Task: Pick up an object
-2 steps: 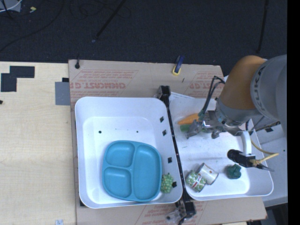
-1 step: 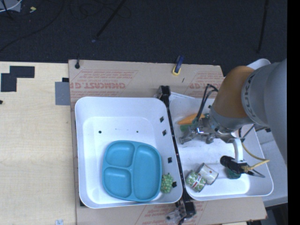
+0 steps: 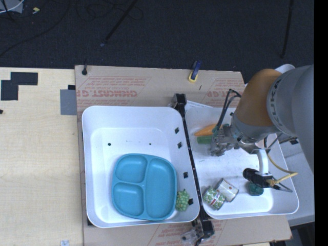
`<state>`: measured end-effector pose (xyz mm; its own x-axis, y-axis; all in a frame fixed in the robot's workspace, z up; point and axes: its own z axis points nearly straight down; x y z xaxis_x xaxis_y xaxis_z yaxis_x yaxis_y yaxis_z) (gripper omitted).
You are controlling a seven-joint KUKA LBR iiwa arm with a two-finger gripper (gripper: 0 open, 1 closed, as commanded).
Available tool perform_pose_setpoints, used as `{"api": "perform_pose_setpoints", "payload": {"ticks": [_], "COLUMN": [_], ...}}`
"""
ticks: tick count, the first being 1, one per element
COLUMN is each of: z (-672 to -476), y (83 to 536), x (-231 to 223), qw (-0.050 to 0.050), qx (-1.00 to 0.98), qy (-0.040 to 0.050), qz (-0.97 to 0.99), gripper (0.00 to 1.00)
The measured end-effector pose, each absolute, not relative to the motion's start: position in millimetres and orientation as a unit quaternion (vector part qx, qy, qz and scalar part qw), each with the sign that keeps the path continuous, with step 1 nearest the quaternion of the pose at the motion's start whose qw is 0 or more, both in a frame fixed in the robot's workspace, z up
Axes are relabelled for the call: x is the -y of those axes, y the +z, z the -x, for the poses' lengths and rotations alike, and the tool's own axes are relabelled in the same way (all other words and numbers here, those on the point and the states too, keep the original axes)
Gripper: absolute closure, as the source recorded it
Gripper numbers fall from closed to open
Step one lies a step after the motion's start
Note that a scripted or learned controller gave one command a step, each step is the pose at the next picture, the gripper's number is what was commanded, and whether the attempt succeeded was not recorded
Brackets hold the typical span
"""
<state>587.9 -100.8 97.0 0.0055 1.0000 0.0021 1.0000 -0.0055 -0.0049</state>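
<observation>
The table [image 3: 36,152] is carrying two white bins: the left bin [image 3: 97,137] is holding one blue plate [image 3: 143,186] and one green grape bunch [image 3: 182,200]; the hand [image 3: 218,146] is hanging over the right bin [image 3: 256,204], grip unclear.

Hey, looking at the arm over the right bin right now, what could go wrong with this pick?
The end effector sits low at the orange object near the back of the right bin, close to the divider; it might clip that wall. The orange piece lies against a green item, so a grasp might catch both or push them apart. Cables hang close to the wrist and might snag.
</observation>
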Motion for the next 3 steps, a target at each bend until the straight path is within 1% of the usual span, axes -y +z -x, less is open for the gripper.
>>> {"api": "perform_pose_setpoints", "payload": {"ticks": [1,2,3], "z": [-580.8,-588.9,-589.0], "y": [150.7,210.6,228.4], "x": [109.5,110.2,111.2], "qw": [0.0,-0.001,0.0], "qx": [0.705,0.707,0.707], "qy": [-0.0002,-0.0009,-0.0002], "qz": [0.709,0.707,0.707], "gripper": [1.0,1.0,1.0]}}
